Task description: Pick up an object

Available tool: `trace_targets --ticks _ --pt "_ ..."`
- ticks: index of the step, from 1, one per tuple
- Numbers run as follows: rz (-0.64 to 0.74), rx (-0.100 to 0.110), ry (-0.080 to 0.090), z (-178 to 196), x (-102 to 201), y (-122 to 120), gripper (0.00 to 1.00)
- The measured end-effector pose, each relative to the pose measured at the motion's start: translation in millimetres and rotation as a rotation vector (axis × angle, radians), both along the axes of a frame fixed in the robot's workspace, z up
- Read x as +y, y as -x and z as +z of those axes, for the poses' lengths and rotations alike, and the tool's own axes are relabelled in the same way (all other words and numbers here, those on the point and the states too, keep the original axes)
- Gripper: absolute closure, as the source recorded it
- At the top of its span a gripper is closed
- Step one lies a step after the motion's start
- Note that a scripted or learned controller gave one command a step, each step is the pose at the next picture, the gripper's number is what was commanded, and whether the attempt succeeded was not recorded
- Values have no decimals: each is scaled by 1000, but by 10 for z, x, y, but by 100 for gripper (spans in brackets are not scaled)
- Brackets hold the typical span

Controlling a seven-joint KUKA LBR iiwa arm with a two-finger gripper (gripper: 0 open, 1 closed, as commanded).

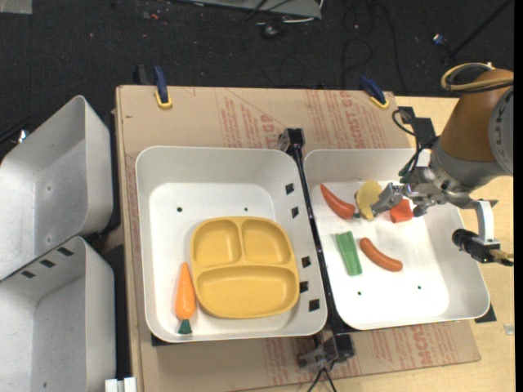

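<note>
The two-finger gripper [391,199] stood low over the right-hand shallow white bin [425,300], near its back edge. Whether it gripped anything could not be told. A pale yellow rounded plastic piece [369,194] lay just beside it, toward the bin's left wall; a small red-orange block [401,211] sat just beside it on the near side. The orange-red plastic sausage [381,254] lay nearer the centre, its long axis slanting toward the front right corner.

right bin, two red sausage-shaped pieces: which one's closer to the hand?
The upper-left one, beside the yellow piece. The other lies lower, by the green stick.
</note>
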State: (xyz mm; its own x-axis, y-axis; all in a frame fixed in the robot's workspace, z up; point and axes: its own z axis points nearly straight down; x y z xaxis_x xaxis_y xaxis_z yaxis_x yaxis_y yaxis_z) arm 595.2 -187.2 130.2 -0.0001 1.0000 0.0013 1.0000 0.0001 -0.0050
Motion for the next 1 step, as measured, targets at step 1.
trace_targets --ticks 1 --pt "-3 -16 11 -326 -38 -30 0"
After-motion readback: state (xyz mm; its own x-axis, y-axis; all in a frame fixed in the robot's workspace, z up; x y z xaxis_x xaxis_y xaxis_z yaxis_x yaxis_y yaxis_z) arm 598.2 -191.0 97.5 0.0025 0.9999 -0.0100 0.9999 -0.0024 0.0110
